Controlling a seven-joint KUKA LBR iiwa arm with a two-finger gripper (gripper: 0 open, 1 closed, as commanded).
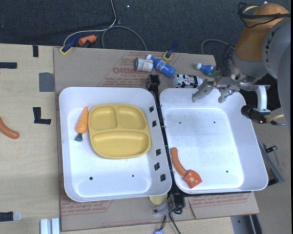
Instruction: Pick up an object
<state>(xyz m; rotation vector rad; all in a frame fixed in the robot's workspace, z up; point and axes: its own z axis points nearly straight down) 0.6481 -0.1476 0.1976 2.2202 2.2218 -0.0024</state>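
Observation:
My gripper (211, 93) hangs over the far edge of the right bin (244, 145), its two grey fingers spread apart with nothing between them. In that bin's near left corner lie an orange sausage (176, 161) and a small orange-red block (192, 179) touching its end. The left bin (68, 145) holds a yellow divided plate (119, 130), and an orange carrot (82, 120) lies just left of the plate. The gripper is far from all of these.
Behind the bins on the cardboard lie a blue-and-white bottle (156, 65), a black-and-white item (186, 81) and an orange-handled clamp (80, 42). A second sausage (6, 127) rests on the wooden bench at far left. Cables run along the back.

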